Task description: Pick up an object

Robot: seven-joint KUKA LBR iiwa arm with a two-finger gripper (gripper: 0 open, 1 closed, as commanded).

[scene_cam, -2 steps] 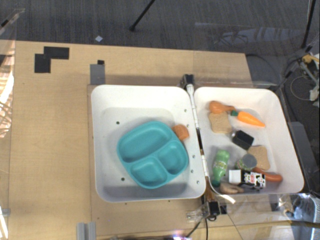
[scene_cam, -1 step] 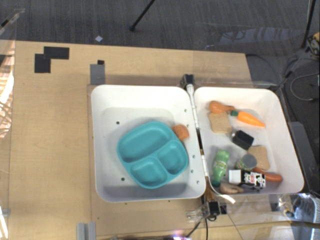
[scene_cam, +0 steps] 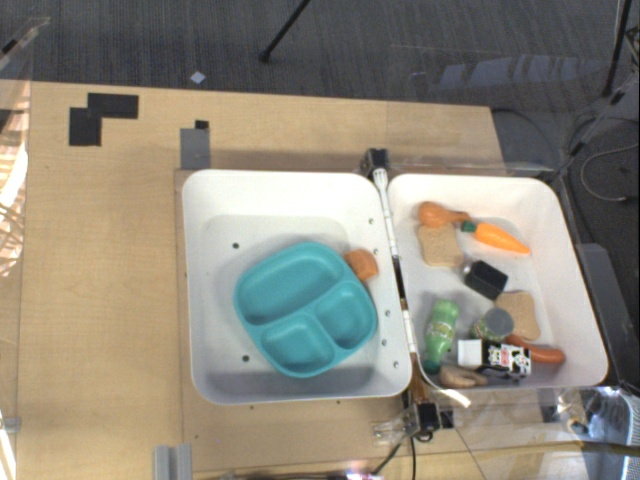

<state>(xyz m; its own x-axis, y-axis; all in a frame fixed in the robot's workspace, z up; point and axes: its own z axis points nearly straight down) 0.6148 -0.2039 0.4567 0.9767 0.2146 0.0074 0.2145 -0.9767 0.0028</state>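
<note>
Loose in right bin (scene_cam: pixel 560 194), likely spread for easy picking: carrot (scene_cam: pixel 497 237), black block (scene_cam: pixel 486 279), green bottle (scene_cam: pixel 440 330); divided plate (scene_cam: pixel 305 308) flat in left bin (scene_cam: pixel 230 208); gripper state: cannot tell.

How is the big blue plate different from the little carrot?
The blue plate is much bigger than the carrot. The plate is teal with three compartments; the carrot is orange with a green end. The plate lies in the left bin with one small orange thing at its edge, while the carrot lies in the right bin among many small things. Both look like toys.
</note>
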